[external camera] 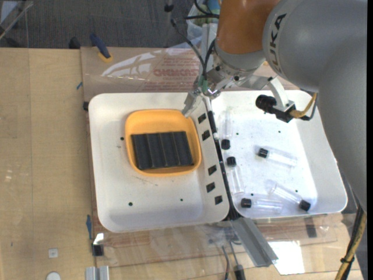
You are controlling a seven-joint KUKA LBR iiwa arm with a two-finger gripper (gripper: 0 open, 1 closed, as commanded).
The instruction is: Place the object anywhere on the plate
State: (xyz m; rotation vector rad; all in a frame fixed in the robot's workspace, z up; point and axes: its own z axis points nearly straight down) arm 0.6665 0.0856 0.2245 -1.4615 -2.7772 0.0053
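Gripper (195, 101) over plate (163, 121) rim | vials (274, 155) lie well right

place: likely robotics lab | evidence: KUKA arm (303, 34), white bins (111, 174) on bench (41, 156), cables (201, 16)

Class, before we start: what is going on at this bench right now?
A grey robot arm reaches in from the right, its gripper hanging over the inner edges of two white bins. The left bin holds an orange plate with a dark ribbed block lying on it. The right bin holds several clear tubes with black caps, scattered flat. I cannot make out anything between the gripper's fingers.
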